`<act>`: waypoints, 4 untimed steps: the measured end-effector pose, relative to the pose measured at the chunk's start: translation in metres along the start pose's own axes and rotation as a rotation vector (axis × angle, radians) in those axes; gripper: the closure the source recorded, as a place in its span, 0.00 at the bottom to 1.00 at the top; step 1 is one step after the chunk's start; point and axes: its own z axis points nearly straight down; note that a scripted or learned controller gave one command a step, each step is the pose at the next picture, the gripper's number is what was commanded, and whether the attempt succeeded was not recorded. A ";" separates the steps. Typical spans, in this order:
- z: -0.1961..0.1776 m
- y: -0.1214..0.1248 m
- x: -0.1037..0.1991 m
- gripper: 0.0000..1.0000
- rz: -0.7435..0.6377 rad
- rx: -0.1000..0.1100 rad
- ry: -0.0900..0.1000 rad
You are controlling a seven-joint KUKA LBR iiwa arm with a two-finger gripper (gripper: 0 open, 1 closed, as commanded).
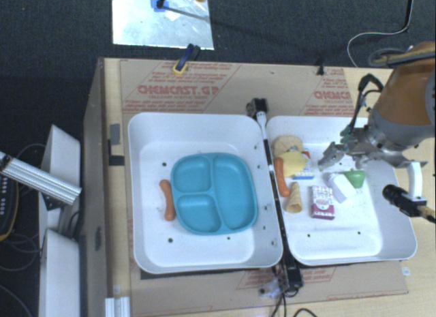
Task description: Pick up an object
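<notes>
Toy food items clustered in right bin, end effector above them, jaw state unclear

Robot lab: arm, white bins

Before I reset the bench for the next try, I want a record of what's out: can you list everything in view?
left bin: 1, white, left half of the bench
right bin: 1, white, right half of the bench
divided plate: 1, blue, middle of the left bin
toy hot dog: 1, orange, left bin, beside the plate's left edge
toy carrot: 1, orange, right bin, along its left wall
toy ice cream cone: 1, tan, right bin, just right of the carrot
small box: 1, red and white, middle of the right bin
green piece: 1, green, right bin, under the gripper
arm: 1, grey and orange, from the right
gripper: 1, grey, over the right bin
</notes>
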 end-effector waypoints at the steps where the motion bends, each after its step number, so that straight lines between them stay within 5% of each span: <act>1: 0.084 -0.015 -0.004 0.00 0.001 -0.016 -0.005; 2: 0.091 -0.050 0.020 0.00 0.003 -0.042 -0.018; 3: 0.080 -0.049 0.019 1.00 0.003 -0.044 -0.021; 4: 0.080 -0.049 0.019 0.00 0.003 -0.044 -0.020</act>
